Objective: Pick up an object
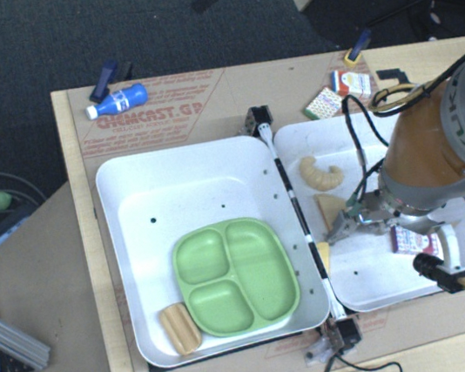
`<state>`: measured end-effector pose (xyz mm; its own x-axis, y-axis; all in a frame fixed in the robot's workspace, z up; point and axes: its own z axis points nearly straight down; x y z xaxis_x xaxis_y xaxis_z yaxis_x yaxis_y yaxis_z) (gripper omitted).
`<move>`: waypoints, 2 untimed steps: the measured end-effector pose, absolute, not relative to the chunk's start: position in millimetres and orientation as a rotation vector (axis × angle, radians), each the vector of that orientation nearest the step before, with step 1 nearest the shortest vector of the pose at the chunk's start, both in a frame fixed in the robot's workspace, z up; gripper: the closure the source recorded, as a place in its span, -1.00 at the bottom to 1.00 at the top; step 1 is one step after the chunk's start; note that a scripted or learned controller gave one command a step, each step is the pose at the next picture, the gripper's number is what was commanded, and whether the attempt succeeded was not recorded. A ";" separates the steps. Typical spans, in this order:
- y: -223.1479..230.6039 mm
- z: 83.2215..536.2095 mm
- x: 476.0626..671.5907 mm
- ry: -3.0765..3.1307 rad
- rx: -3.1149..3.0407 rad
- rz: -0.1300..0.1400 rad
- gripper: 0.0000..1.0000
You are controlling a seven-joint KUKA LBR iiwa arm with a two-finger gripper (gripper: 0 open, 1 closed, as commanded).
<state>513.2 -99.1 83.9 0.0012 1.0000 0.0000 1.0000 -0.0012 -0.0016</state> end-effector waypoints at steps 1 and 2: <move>-94.8 84.9 587.0 -2.222 -2.221 -0.002 -1.00; -95.1 94.8 587.3 -2.223 -2.224 -0.002 1.00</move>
